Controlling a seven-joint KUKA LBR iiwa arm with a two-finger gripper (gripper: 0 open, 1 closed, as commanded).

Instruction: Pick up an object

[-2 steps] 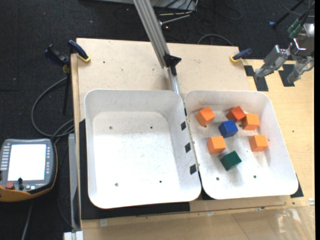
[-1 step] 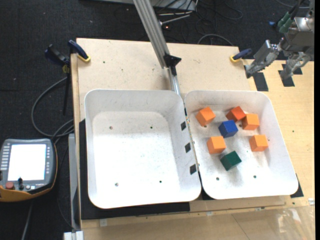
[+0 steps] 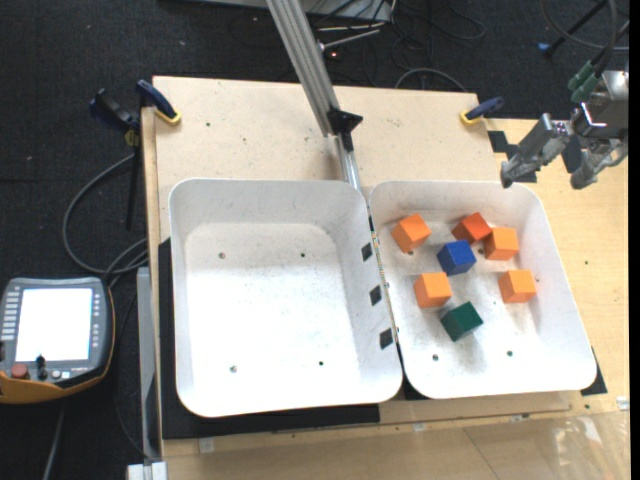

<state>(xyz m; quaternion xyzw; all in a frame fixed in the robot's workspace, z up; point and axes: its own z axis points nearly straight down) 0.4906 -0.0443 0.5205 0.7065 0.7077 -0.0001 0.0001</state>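
At right, over the bench's far-right corner: gripper (image 3: 549, 165), fingers spread apart, nothing between them, hanging just outside the upper rim of the right bin (image 3: 575, 298). Not yet over any block.

Down and to the left of the gripper, inside that bin: a loose cluster of cubes. Nearest to the gripper, a red-orange cube (image 3: 472, 228) touching or almost touching an orange cube (image 3: 502, 242) on its right. Just below and left of these, a blue cube (image 3: 457, 257). Farther left, near the bin's inner wall, another orange cube (image 3: 410, 232). Lower still, an orange cube (image 3: 433, 289), a dark green cube (image 3: 462, 320) just beside it, and one more orange cube (image 3: 518, 285) toward the right wall.

Left bin (image 3: 200, 268) well apart from the gripper, across the divide.

Cubes, so no long axis to line up with; only the faces' slant to match. Likely call for the next move: travel inward and leftward over the rim, then descend. The red-orange and neighbouring orange cube closest, but crowded together, so risk of a finger landing on the neighbour; the lone orange cube by the right wall standing freer, probably the cleaner grasp.
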